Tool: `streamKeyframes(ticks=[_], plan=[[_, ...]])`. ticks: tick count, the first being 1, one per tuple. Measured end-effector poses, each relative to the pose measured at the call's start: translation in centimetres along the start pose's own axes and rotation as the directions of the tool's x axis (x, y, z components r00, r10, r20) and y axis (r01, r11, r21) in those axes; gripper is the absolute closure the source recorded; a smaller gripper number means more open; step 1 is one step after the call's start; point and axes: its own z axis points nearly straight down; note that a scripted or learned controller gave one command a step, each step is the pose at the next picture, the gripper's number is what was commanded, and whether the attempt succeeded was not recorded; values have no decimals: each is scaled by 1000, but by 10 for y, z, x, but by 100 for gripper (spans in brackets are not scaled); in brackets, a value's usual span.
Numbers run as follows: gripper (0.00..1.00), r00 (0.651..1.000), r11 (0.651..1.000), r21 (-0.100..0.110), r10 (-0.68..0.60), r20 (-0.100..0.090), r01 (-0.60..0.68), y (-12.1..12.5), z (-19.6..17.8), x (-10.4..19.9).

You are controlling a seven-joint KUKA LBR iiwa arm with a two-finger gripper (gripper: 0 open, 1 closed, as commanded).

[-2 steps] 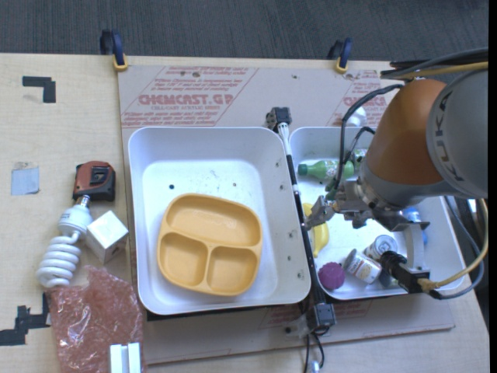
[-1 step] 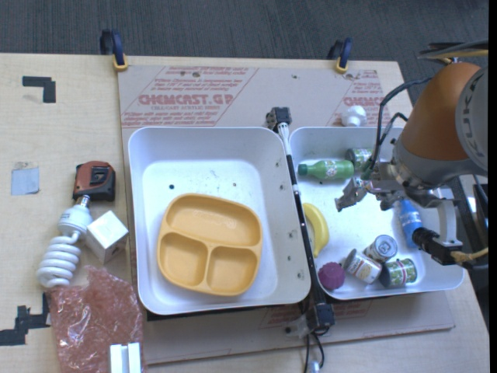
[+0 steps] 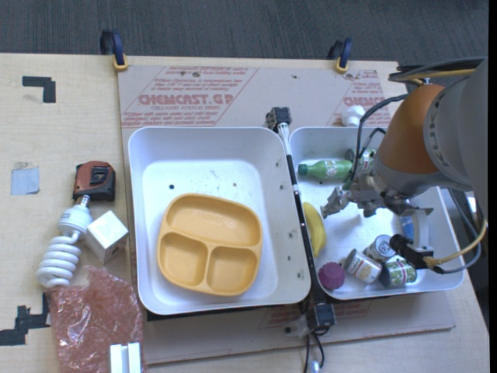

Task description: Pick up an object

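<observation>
Below, the gripper point(image 3: 339, 200) hovers in the right bin point(image 3: 446, 282), fingers apparently parted and empty, beside a banana point(image 3: 314, 228): light, soft, curved, best pinched mid-body.

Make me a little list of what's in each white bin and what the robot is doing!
left bin: a yellow divided tray
right bin: green bottle, banana, purple ball, small cans and jars
arm: reaches in from the right, over the right bin
gripper: low above the right bin, between the green bottle and the banana; nothing visibly held
outside the bins: spiral light bulb, white cube, tape measure
</observation>
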Motion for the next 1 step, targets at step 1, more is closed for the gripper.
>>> streamKeyframes(ticks=[1], plan=[[100,1000,1000,-1,-2,1,2,1,-10,0]])
